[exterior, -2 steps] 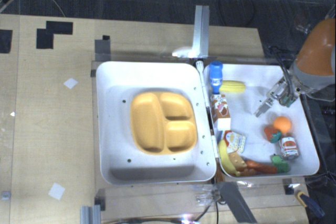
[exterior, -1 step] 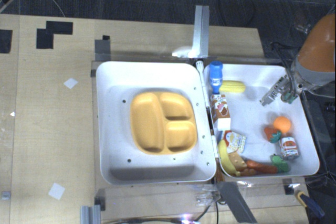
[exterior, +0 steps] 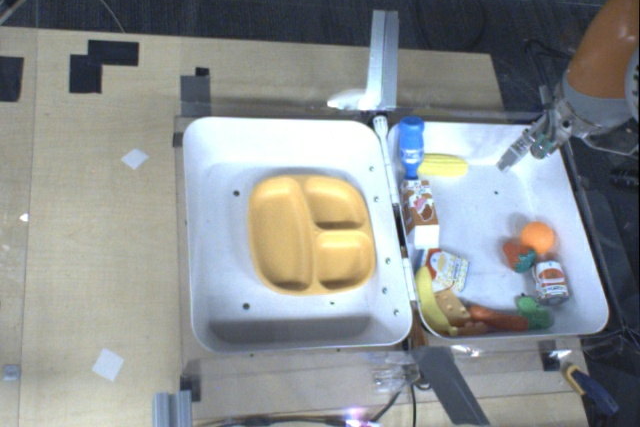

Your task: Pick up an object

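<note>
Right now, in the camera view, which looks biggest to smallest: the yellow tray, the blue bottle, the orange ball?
1. Yellow tray, by far the largest.
2. Blue bottle.
3. Orange ball, though it looks close to the bottle in size, so those two are unsure.

A rounded orange band (exterior: 607,50) is showing above the grey wrist (exterior: 590,110), with a slim grey metal gripper (exterior: 524,150) just beyond it.

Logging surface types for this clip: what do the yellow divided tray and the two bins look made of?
The yellow divided tray looks like moulded plastic, matte with a soft sheen: rounded compartment edges, even colour. The left bin and right bin look like smooth white plastic or coated metal; the rounded corners and faint gloss leave it open.
</note>
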Controlling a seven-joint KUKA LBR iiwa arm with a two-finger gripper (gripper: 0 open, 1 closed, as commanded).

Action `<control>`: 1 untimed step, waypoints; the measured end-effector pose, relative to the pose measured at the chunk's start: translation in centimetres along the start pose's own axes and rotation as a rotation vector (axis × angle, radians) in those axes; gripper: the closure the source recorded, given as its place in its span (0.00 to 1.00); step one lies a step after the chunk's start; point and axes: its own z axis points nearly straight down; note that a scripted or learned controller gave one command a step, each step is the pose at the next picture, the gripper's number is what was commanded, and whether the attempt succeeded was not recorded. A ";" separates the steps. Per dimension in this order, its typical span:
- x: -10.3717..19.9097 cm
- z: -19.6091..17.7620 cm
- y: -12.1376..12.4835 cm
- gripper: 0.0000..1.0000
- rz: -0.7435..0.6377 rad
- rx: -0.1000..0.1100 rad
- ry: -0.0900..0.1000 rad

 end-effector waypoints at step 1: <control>1.5 -2.4 -2.0 1.00 0.245 0.002 0.001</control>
